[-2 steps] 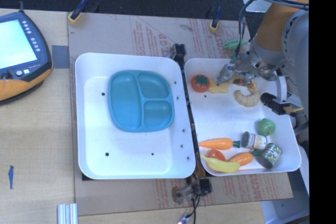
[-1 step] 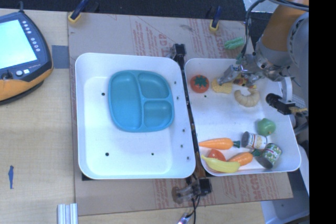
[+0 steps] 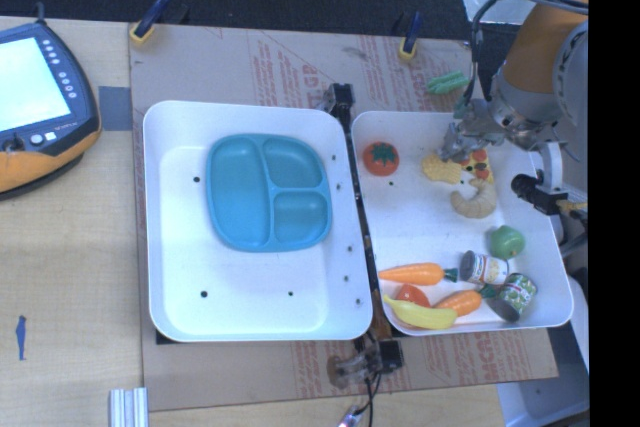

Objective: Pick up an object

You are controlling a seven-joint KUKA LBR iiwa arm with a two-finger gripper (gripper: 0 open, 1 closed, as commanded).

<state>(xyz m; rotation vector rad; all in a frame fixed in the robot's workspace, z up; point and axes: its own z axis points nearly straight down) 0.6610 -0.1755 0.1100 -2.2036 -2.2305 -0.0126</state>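
Bench [image 3: 80, 255] of pale wood carries a brown board on which two shallow white bins sit side by side. The left bin [image 3: 170, 295] holds a blue divided plate [image 3: 268, 191] with three compartments, its long axis running from about 10 o'clock to 4 o'clock. The right bin [image 3: 400, 225] holds the small toys. The arm [image 3: 545, 45], grey with an orange band, reaches in from 3 o'clock and its gripper [image 3: 468, 137] hangs over the bin's 1 o'clock corner; whether the claw is wide or narrow cannot be told from this angle. Directly beneath it lies a yellow piece with red marks [image 3: 445, 169], touching a tan curved piece [image 3: 474, 204] that bends toward 5 o'clock. A red tomato [image 3: 380, 158] with a green top sits near the bin's 11 o'clock corner, well apart from the rest. At the 5 o'clock end, a cluster: an orange carrot [image 3: 412, 273] with its long axis level, tip pointing to 9 o'clock; a yellow banana [image 3: 420, 316] lying from 10 to 4 o'clock; a small bottle [image 3: 484, 268]; a dark can [image 3: 514, 295]; a green ball [image 3: 506, 241] above them. A green object [image 3: 446, 82] lies on the board beyond the bin's far rim. A tablet in an orange case [image 3: 35, 110] rests at 9 o'clock.
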